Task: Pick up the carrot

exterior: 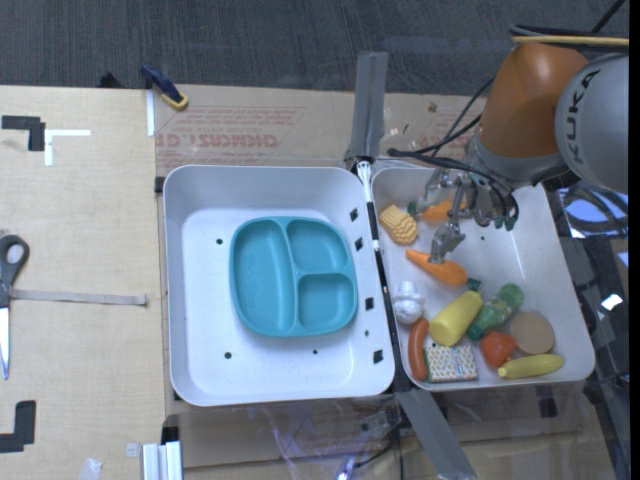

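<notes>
The carrot, orange with a green tip at its right end, lies on its side in the upper middle of the right bin. My gripper hangs just above the carrot's upper end, close to it or touching it. The grey arm with its orange band reaches in from the upper right. A second small orange piece lies beside the gripper, next to the corn.
A corn cob lies left of the gripper. Below the carrot lie a white piece, yellow bottle, green bottle, sausage, cracker and banana. The left bin holds a teal divided plate.
</notes>
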Tool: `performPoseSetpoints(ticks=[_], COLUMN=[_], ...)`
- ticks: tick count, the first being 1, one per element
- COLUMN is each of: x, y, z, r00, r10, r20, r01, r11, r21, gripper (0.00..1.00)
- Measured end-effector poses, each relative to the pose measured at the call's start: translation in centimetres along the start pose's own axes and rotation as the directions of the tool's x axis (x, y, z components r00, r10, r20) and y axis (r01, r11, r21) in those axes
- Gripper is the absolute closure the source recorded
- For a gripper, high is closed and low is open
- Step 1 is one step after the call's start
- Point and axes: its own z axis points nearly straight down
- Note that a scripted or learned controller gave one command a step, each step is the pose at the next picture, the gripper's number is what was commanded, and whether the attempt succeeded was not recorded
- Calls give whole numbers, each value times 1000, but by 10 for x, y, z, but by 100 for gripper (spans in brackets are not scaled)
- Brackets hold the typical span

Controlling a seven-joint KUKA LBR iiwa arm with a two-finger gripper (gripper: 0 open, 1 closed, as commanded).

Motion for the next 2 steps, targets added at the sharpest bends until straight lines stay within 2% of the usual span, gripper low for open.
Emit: performPoseSetpoints(ticks=[1,2], x=[-9,-13], y=[-8,-9], z=[24,13], r00=[994,994], r10=[112,111], r20=[-1,16], r01=[-112,-111], r11=[994,994], r21=[-5,-2], gripper=[0,100])
